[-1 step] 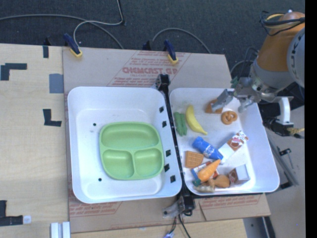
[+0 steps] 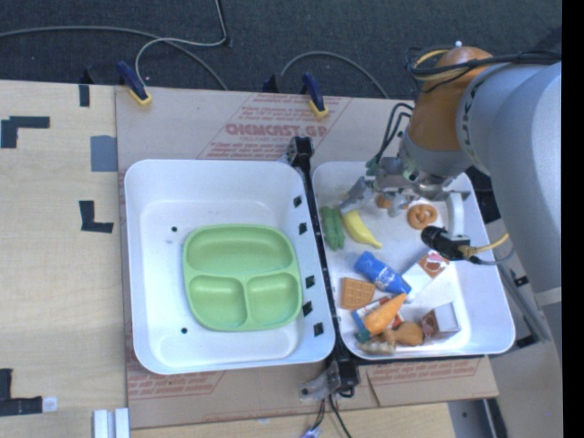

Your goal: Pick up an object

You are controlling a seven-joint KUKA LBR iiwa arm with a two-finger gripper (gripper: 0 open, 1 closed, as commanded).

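Grey arm's claw hovers above the right bin; its grip state is unclear.

Pale wood-grain worktop with dark tape marks along the left side and a grey square patch. Brown cardboard sheet with red printed lettering, laid over the worktop and fastened at the far edge by two blue-and-yellow clamps. Dark grey carpeted floor beyond the far edge, crossed by thin pale cables in loose loops. Even, diffuse lighting; soft shadows only.
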